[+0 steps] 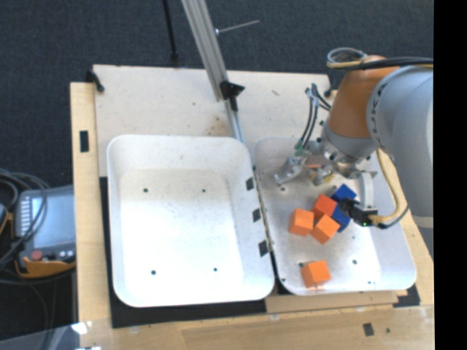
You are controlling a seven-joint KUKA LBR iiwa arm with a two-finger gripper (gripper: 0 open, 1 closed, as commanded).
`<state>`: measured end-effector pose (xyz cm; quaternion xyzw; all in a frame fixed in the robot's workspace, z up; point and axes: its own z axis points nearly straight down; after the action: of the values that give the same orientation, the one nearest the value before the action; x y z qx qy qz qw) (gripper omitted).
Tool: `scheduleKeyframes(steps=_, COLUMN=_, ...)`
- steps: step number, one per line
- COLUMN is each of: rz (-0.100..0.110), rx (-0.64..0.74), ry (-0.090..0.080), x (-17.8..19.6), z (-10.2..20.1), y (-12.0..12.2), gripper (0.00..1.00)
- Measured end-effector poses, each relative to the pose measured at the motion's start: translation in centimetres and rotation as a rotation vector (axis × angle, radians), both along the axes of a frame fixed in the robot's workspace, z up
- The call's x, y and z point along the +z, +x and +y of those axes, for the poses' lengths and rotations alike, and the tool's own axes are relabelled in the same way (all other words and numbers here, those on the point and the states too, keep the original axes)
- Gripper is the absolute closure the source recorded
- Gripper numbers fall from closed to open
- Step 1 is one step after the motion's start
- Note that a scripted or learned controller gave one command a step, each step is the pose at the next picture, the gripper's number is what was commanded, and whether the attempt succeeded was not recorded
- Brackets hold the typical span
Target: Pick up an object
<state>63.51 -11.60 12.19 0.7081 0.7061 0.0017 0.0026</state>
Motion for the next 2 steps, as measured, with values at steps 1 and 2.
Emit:
scheduleKeyframes(steps=1, rz=0.002, rx=-0.005, ry=0.003, x=0.8, z=0.0, y=-0.1, gripper=1.00)
scheduleKeyframes(steps=2, rz=-0.001, rx=-0.004, ry=0.001, x=7.1, z=-0.1, y=-0.6, gripper=1.00)
